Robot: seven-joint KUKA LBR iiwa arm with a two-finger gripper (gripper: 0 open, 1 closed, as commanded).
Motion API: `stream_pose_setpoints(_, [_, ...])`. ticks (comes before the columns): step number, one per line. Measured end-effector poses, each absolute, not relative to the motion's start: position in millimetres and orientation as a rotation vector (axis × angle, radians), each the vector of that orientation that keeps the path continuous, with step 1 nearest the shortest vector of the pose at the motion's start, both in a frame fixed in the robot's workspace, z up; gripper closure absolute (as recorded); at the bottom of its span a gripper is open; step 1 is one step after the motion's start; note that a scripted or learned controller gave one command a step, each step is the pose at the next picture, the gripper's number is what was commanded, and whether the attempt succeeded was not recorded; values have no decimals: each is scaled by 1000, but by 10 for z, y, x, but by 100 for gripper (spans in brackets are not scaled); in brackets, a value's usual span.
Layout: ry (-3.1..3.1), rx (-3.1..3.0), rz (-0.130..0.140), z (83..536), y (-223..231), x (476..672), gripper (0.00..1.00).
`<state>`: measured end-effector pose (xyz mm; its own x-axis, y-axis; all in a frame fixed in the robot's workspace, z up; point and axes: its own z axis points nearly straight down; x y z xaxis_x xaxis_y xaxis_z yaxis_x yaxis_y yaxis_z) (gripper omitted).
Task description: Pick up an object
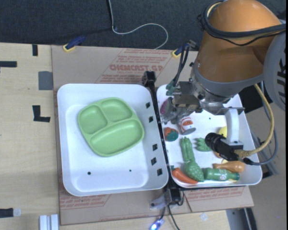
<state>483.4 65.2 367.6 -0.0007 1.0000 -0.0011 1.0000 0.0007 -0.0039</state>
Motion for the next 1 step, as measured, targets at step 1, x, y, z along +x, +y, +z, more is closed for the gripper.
stream_pose_setpoints(1, [-2223,-2223,-3,4160,443,4838,100])
